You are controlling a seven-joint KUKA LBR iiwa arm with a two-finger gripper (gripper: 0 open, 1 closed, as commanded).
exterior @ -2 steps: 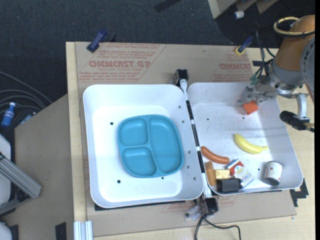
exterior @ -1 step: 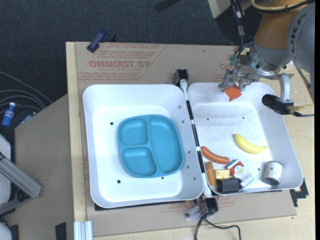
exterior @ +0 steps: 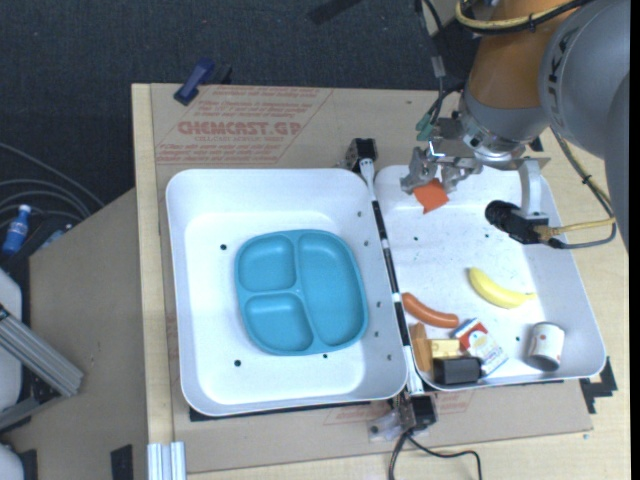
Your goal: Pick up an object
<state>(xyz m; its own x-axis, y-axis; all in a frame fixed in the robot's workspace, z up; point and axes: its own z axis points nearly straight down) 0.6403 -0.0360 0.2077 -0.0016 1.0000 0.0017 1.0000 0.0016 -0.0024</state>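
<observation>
bench [exterior: 150,298]: pale flat board, matte, with red print at the far end
right bin [exterior: 440,253]: shallow white plastic, smooth, rounded corners, a few dark dots on the floor
black block [exterior: 458,371]: small, boxy, dull; at the near edge of the right bin, touching the brown block
brown block [exterior: 421,351]: small upright rectangle in the near-left corner of the right bin
carton [exterior: 478,340]: little red-and-white box, tilted, leaning on the black block
cup [exterior: 545,344]: short white-grey cylinder on its side, near-right corner, apart from the pile
sausage [exterior: 430,311]: red-orange, glossy, rounded ends; lies just behind the brown block, by the bin's left wall
banana [exterior: 497,288]: yellow, curved, smooth; mid-bin, apart from the sausage
left bin [exterior: 200,218]: same white plastic, side by side with the right bin
plate [exterior: 300,290]: turquoise plastic, rounded rectangle, three compartments; flat in the middle of the left bin
orange block [exterior: 434,198]: my target; small, solid orange, chunky, angular, matte; far-left part of the right bin, directly at my tool's tip
gripper [exterior: 438,178]: mine; bare metal, over the far-left of the right bin, right above the orange block; cannot tell whether it is spread or pinching, or whether it touches the block
arm [exterior: 590,58]: grey, smooth, with orange band [exterior: 510,58] above the wrist
</observation>
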